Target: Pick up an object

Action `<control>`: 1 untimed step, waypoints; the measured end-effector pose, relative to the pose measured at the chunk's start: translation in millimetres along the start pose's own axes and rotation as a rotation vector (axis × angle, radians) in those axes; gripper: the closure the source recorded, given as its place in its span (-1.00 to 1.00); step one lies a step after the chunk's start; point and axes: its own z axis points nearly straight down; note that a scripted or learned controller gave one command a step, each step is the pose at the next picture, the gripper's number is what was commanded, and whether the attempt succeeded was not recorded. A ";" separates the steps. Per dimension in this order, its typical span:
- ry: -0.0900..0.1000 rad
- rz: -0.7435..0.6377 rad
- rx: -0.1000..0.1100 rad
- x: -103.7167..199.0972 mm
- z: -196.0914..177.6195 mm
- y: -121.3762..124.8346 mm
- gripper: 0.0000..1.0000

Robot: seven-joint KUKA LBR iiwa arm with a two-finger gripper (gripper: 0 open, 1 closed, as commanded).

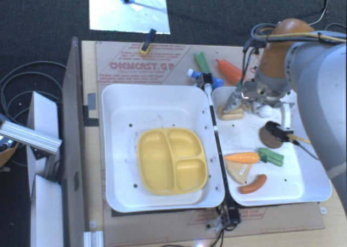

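Reaching into the right white bin, our tool hung low over a pale beige flat piece near its upper left corner, probably to grasp it; whether the tool was spread or pressed together, we could not tell.

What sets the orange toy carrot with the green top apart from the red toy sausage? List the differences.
The orange toy carrot with the green top is two-coloured; the red toy sausage is one colour. The carrot tapers to a point and lies level across the view; the sausage is curved, round-ended and lies slanted. Both lie in the right white bin.
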 end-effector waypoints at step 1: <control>0.006 0.005 -0.002 -16.4 0.6 0.3 -1.00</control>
